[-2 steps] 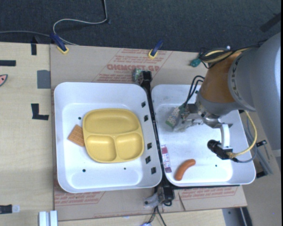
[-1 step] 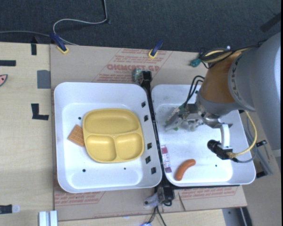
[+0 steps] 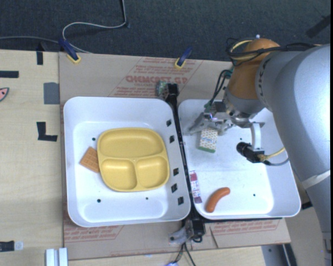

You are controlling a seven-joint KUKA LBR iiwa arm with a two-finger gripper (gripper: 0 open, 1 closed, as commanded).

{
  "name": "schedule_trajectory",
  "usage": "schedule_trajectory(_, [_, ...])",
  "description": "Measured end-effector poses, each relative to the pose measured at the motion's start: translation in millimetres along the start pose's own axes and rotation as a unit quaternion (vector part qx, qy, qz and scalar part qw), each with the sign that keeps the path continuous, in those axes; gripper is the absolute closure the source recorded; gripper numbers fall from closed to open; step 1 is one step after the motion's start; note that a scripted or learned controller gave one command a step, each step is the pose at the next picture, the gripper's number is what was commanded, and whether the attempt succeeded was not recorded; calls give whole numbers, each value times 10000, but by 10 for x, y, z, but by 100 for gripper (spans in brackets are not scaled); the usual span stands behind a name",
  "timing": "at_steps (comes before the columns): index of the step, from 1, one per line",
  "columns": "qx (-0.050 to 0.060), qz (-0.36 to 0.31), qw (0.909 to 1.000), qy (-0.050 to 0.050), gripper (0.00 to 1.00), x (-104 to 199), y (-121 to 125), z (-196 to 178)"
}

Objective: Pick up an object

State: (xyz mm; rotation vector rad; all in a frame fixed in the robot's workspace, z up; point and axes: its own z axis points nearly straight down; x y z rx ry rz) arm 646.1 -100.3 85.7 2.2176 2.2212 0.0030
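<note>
In the right bin (image 3: pixel 277 198), a small white and green box (image 3: pixel 208 141) sits near the far left part, slightly tilted. My gripper (image 3: pixel 212 123) hangs right over the box's upper end, below the orange wrist band (image 3: pixel 245 82). Whether the box is gripped or just lies under the gripper is unclear. An orange sausage-shaped toy (image 3: pixel 217 199) lies near the front of the same bin. A thin red and white strip (image 3: pixel 194 185) rests against the divider side.
The left bin (image 3: pixel 77 204) holds a yellow divided plate (image 3: pixel 134 158) with a tan square piece (image 3: pixel 89 159) tucked at its left edge. The big grey arm (image 3: pixel 305 110) covers the right bin's right side. A black cable fitting (image 3: pixel 251 152) hangs beside the gripper.
</note>
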Motion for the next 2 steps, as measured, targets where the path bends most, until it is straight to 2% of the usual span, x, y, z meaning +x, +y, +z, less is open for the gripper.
schedule_trajectory(1, [9,-2,10000,-1,100,-1,-4,-92])
schedule_trajectory(2, [-4,-5,10000,3,100,638,-696,-1663])
